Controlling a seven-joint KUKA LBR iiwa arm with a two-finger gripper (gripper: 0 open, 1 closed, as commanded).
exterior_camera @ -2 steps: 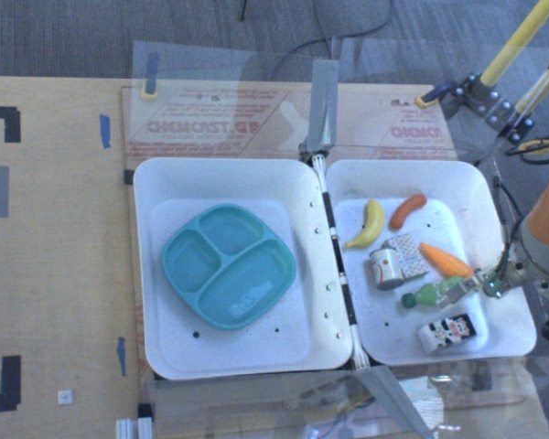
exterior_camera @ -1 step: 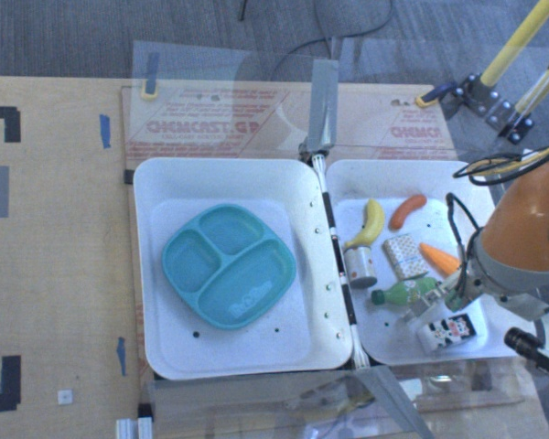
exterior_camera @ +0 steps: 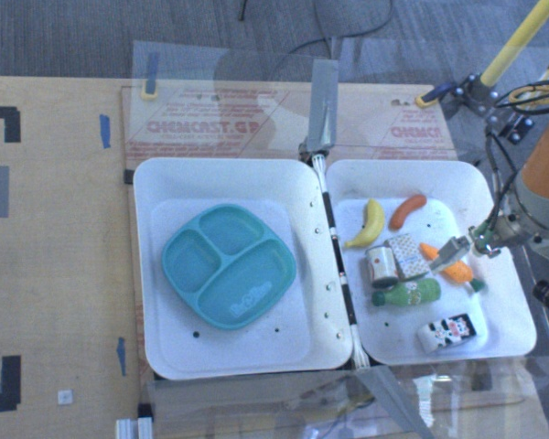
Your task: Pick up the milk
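The milk (exterior_camera: pixel 448 332) is a small white carton with black cow patches. It lies on its side near the front right corner of the right bin (exterior_camera: pixel 503 337). My gripper (exterior_camera: pixel 450 251) reaches in from the right and hangs over the middle of that bin, above the orange carrot (exterior_camera: pixel 456 270) and next to a checkered carton (exterior_camera: pixel 406 254). It is well behind the milk, and nothing of the milk touches it.
The right bin also holds a banana (exterior_camera: pixel 370 224), a red sausage (exterior_camera: pixel 407 210), a tin can (exterior_camera: pixel 381 265) and a green bottle (exterior_camera: pixel 407 293) lying just behind the milk. A teal divided plate (exterior_camera: pixel 227 263) sits in the left bin (exterior_camera: pixel 156 190). Cables and a yellow pole (exterior_camera: pixel 522 35) are at the back right.
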